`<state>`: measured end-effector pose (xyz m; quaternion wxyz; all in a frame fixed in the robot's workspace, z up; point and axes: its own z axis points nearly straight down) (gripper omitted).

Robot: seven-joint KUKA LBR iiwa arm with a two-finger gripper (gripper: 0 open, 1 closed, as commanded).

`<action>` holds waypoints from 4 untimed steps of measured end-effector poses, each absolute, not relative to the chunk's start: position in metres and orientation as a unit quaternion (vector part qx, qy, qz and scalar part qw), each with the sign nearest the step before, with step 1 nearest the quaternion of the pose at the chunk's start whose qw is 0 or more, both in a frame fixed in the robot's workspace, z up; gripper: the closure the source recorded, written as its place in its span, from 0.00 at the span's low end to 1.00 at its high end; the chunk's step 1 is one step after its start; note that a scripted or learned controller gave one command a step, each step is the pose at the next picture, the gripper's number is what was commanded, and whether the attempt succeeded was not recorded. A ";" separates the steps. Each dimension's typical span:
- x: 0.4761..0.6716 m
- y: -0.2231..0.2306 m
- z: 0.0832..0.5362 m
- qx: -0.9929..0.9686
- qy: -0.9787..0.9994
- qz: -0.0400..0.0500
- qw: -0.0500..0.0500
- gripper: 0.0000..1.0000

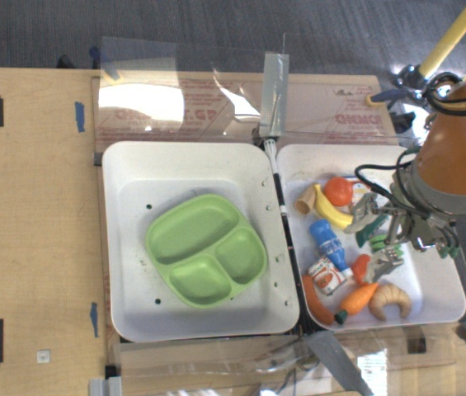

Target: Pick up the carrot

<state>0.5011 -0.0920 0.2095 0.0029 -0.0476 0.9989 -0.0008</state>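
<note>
camera view | my claw [385, 250] hovers, spread or pinched i cannot tell | carrot [357, 297] near right bin's front, touching croissant [391, 299] | risk: nudging the neighbour, carrot slips

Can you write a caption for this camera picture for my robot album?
Robot hand hovers above a carrot in the toy-food bin.

You see the carrot [357, 298] near the front edge of the right bin [455, 299]. It is a small orange toy with a green tip at its lower-left end, and it lies flat, slanting up toward the right. A croissant [391, 299] touches it on the right, a curved orange-red piece [315, 300] sits just to its left, and a small red and white can [327, 276] is just behind it.
</note>
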 end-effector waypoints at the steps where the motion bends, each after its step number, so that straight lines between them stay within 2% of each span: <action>1: 0.493 -0.141 0.120 -0.216 0.976 0.001 0.000 0.00; 2: 0.518 -0.092 0.091 -0.025 1.000 -0.001 0.007 0.00; 3: 0.571 -0.094 0.120 0.027 1.000 0.000 0.004 0.00; 4: 0.563 -0.096 0.091 0.184 0.983 0.001 0.005 0.00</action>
